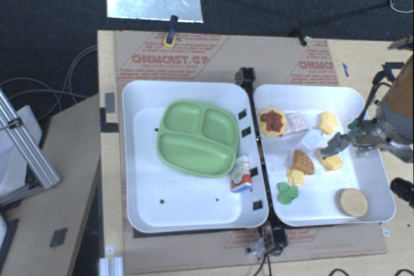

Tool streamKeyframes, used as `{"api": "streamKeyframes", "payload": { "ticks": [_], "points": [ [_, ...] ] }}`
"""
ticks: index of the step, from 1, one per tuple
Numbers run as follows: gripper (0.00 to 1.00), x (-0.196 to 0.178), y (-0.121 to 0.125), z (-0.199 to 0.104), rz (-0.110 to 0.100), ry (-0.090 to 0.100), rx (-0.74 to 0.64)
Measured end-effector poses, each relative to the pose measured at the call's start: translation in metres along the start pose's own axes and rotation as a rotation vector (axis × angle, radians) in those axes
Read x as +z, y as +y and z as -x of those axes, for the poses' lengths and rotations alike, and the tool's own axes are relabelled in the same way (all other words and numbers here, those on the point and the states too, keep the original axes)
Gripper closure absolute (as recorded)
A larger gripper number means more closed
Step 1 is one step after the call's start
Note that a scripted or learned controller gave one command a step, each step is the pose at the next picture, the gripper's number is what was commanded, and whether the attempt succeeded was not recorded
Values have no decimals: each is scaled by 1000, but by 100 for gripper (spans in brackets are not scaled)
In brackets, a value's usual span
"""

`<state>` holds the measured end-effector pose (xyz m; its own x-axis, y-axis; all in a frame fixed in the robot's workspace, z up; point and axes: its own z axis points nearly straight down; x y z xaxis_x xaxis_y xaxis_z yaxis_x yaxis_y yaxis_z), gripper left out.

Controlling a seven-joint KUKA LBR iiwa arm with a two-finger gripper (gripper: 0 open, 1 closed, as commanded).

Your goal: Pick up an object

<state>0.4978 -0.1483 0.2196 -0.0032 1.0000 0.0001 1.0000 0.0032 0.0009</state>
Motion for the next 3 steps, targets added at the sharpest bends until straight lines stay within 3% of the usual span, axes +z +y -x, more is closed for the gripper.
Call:
{"api": "streamKeyframes", "payload": {
  "ticks": [3],
  "points": [
    [0, 135, -7, 2, 1, 1, 3]
  ]
}}
